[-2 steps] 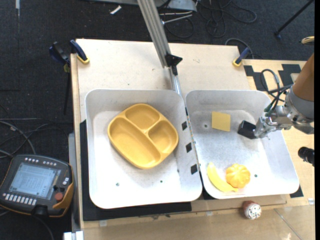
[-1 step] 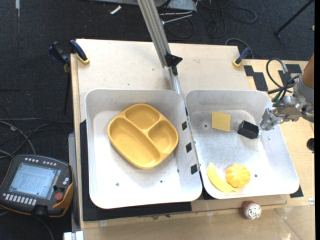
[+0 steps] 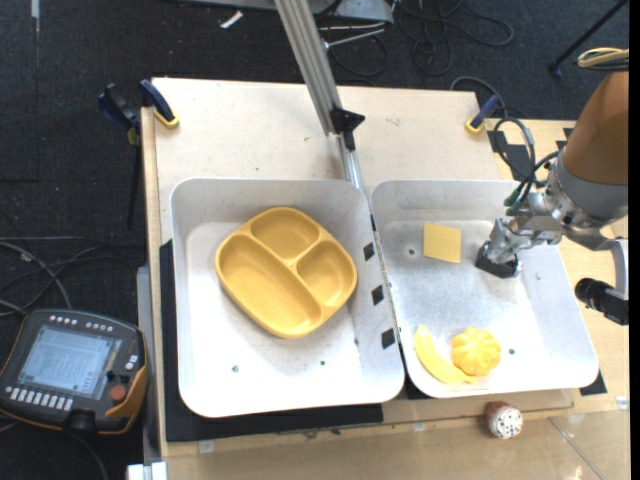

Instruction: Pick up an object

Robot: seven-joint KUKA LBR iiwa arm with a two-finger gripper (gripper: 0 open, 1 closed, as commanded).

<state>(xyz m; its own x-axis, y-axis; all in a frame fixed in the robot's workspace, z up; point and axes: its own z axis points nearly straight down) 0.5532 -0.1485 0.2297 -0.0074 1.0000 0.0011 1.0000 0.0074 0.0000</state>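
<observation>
A pale wooden bench stands on dark carpet, with loose cables at 12 o'clock and a teach pendant at 8 o'clock; its screen text is too small to read. The left bin holds a yellow divided plate. In the right bin, a yellow square block lies at 11 o'clock, and a banana touches a round yellow fruit at 6 o'clock. The gripper is low at 2 o'clock, near the block; whether it is open or closed, I cannot tell.
</observation>
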